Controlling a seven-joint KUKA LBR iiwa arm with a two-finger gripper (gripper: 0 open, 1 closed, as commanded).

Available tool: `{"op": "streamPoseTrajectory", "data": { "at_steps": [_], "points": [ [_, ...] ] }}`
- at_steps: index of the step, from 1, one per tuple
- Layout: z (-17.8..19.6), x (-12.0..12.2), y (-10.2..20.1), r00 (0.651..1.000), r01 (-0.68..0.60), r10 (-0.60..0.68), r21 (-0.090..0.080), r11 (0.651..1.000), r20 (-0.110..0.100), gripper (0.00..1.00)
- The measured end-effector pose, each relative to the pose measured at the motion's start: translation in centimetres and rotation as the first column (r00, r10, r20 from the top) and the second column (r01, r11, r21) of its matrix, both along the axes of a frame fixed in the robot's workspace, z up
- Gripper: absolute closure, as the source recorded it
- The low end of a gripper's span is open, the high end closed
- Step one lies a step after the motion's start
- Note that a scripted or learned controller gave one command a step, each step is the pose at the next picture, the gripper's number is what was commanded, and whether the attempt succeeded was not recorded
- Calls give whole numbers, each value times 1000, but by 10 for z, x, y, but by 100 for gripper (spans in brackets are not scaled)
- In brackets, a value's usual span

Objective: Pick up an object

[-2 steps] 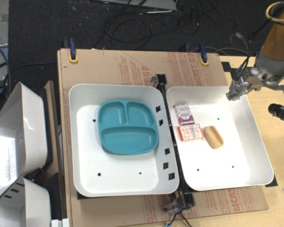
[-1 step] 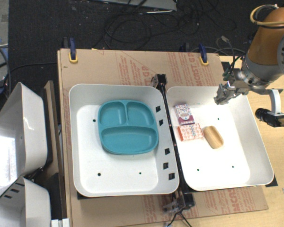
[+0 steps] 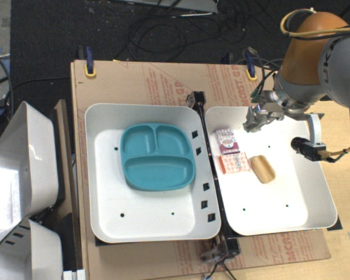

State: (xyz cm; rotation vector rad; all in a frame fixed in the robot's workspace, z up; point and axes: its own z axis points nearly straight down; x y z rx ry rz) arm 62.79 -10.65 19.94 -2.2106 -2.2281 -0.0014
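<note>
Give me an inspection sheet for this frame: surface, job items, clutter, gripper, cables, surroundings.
Surface: brown board bearing the left bin and the right bin, side by side.
Job's things: teal divided plate in the left bin; in the right bin two small pink-and-white packets, touching, with a tan bread roll beside them.
Clutter: nothing seen inside the bins beyond these.
Gripper: gripper above the right bin's far edge, apart from the packets; jaws too small to read.
Cables: black leads on the dark floor behind the board; a yellow cable looped over the arm's orange band.
Surroundings: spare white bins at left.
</note>
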Motion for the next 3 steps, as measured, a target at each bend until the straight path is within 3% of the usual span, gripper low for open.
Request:
{"op": "streamPoseTrajectory", "data": {
  "at_steps": [3],
  "points": [
    [18, -15, 181, 1000, -1, 1, 0, 1000, 3, 100]
  ]
}}
